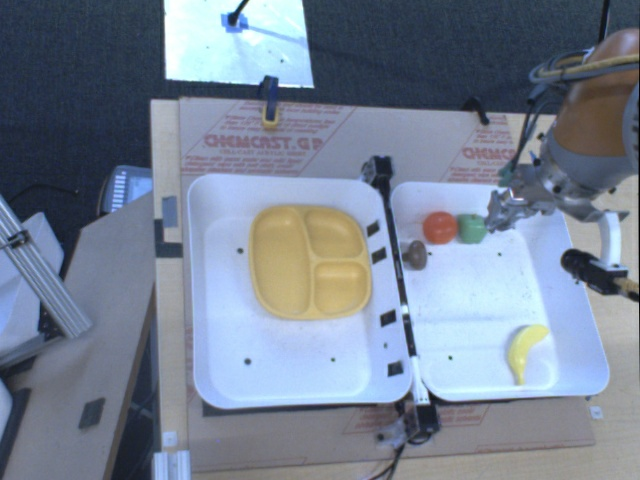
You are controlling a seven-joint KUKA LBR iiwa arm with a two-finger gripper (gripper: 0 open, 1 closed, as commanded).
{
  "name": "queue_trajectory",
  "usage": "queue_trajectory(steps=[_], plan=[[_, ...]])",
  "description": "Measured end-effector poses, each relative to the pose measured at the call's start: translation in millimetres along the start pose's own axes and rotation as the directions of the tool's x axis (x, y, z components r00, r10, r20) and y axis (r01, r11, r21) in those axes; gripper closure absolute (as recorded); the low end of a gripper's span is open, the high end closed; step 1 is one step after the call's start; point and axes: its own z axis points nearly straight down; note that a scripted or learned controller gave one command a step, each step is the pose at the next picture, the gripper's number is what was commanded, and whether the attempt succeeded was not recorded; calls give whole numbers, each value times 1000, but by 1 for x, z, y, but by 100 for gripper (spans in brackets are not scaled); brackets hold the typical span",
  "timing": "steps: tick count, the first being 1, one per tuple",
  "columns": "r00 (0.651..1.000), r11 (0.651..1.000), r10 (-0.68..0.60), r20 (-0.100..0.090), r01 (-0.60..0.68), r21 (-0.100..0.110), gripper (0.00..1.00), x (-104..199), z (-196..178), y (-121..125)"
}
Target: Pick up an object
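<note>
Gripper (500, 211) sits beside the green object (471, 229) near the right bin (560, 368) far edge; finger state cannot be determined. Nothing lifted; grasp and lift remain

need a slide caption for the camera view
KUKA gripper poised beside green item and orange ball in right bin; banana nearby, yellow tray in left bin.
</note>
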Motion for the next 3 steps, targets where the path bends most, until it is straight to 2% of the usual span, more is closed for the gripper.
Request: queue_trajectory(steps=[1,2,3], plan=[[1000,1000,-3,-1,3,3,100,44,6,9],[1000,1000,-5,-3,5,4,100,103,13,17],[1000,1000,-3,-2,3,4,100,150,0,20]])
